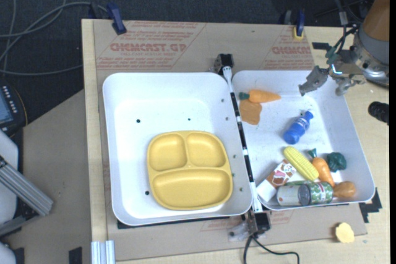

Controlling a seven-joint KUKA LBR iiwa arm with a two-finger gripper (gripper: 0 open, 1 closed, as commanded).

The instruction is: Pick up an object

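My gripper (326, 83) hangs over the far right part of the right bin (346, 109), its two fingers spread apart with nothing between them. Below it and to the left lies a small blue bottle (297, 127). A toy carrot (261, 96) and an orange flat piece (250, 112) lie at the bin's far left. Near the front sit a corn cob (300, 162), a second carrot (322, 169), a dark green piece (336, 161), a can on its side (305, 193) and a small carton (281, 174).
The left bin (124, 102) holds a yellow divided plate (188, 169). A yellow bit (344, 232) lies on the bench in front of the right bin. Blue clamps (115, 17) grip the board's far edge.
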